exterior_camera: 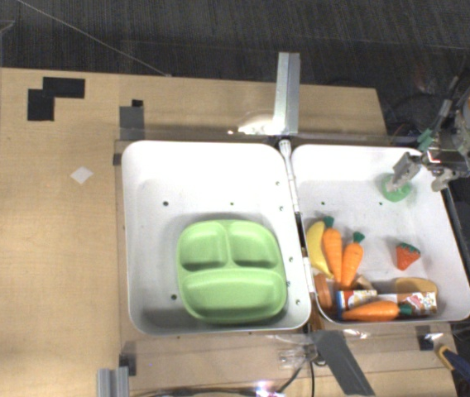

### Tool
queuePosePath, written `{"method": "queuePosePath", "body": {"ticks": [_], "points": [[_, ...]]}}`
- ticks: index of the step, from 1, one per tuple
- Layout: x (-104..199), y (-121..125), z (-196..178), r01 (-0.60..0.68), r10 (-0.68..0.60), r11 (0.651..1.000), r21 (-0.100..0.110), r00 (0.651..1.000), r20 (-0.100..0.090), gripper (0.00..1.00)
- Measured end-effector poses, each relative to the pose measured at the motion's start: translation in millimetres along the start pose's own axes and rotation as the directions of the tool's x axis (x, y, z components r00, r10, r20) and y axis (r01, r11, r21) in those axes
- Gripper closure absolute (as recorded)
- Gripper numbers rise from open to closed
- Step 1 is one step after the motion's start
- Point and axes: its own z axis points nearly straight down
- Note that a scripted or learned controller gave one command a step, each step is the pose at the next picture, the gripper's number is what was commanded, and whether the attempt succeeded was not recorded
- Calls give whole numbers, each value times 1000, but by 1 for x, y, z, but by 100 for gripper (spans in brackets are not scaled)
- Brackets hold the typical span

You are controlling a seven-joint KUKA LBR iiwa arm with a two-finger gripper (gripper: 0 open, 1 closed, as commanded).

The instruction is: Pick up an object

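My gripper (422,174) hangs over the far right corner of the right bin (359,197), its two fingers spread apart with nothing between them, so it is open. A small pale green round object (397,192) lies on the bin floor just below the left finger (402,170). Toward the front of this bin lie a red strawberry (407,255), two upright carrots (341,253) beside a yellow banana (314,246), and a third carrot (376,311) lying flat against a labelled bottle (392,301).
The left bin (160,188) holds a green divided plate (231,269) in its front half. A metal post (288,98) rises at the back between the two bins. Cables lie off the bench to the right.
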Motion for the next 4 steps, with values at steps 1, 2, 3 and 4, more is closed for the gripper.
{"method": "queuePosePath", "body": {"ticks": [1,2,3,4], "points": [[50,-23,-51,-23,23,1000,-5,1000,1,0],[29,-82,104,-144,144,990,-1,990,0,0],[51,-67,160,-15,15,1000,-4,1000,0,0],[50,-78,163,-37,37,999,-26,999,2,0]]}}
